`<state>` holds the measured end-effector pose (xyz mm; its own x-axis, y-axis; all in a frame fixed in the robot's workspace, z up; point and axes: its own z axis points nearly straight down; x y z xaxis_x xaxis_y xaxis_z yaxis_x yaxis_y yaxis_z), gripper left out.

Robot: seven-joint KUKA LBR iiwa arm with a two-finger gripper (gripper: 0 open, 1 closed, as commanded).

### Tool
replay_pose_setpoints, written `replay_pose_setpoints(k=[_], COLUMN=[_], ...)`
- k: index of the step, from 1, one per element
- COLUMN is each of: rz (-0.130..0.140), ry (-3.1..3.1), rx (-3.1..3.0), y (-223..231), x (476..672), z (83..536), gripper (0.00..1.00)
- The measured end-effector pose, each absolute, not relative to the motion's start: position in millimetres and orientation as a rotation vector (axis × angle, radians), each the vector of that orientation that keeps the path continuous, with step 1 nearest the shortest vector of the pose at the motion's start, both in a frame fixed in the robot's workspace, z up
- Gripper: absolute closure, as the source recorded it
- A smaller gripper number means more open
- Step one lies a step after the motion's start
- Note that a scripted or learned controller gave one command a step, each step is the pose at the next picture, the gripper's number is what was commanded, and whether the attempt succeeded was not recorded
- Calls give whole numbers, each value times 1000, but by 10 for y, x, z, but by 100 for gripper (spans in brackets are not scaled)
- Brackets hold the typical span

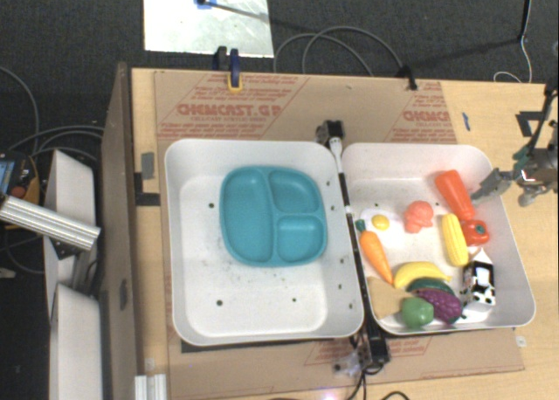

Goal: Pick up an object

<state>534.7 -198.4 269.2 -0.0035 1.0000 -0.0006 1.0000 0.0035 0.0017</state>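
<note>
The right bin (494,161) holds several toy foods: an orange-red bottle shape (453,190), a pink piece (418,216), a fried egg (377,221), a carrot (376,255), a corn cob (453,239), a banana (420,273), a red tomato (477,231), a green pepper (417,312), purple grapes (445,302) and a black-and-white cow (479,282). My gripper (504,196) hovers at the bin's right rim, just right of the orange-red bottle shape. It is open, its two grey fingers spread apart with nothing between them.
The left bin (194,306) carries a teal divided plate (272,216). A black clamp (333,134) sits at the top of the seam between the bins. Cardboard (288,101) lies behind both bins, and cables run along the floor at the back.
</note>
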Motion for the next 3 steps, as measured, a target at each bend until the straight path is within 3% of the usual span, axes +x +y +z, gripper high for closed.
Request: replay_pose_setpoints(k=[1, 2, 3], rz=[4, 2, 14], ry=[2217, 2217, 2225], rx=[2215, 2222, 2200], y=[-1723, -2086, -1624], x=[5190, 4863, 5276], z=[1075, 844, 1996], gripper=[0, 0, 0])
